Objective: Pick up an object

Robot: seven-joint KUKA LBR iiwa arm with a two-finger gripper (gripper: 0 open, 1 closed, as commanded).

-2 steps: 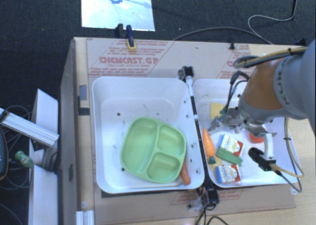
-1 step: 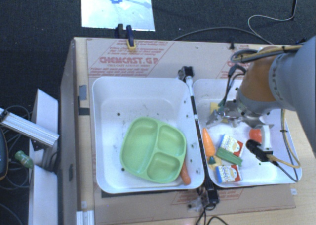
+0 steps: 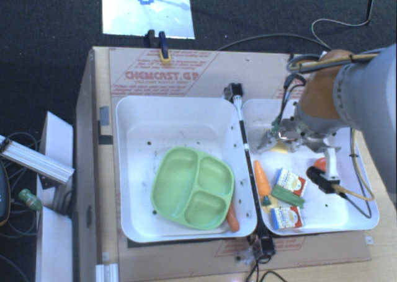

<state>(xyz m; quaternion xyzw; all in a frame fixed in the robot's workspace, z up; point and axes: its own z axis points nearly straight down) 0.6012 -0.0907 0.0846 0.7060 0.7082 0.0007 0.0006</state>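
Note:
My gripper (image 3: 275, 139) hangs low over the upper left part of the right bin (image 3: 329, 212), coming in from the right. A small yellow item (image 3: 282, 148) lies right under it, partly hidden. Just below in the same bin lie an orange carrot (image 3: 262, 178), a white and orange carton (image 3: 290, 181), a green bar (image 3: 286, 196) and a second carton (image 3: 286, 217). A small red thing (image 3: 319, 163) sits to the right, half behind the arm. I see nothing lifted off the bin floor.
The left bin (image 3: 124, 169) holds a light green divided plate (image 3: 192, 188) and another carrot (image 3: 232, 219) at its front right corner. A rod (image 3: 243, 129) runs along the wall between the bins. Cables cross the bench behind.

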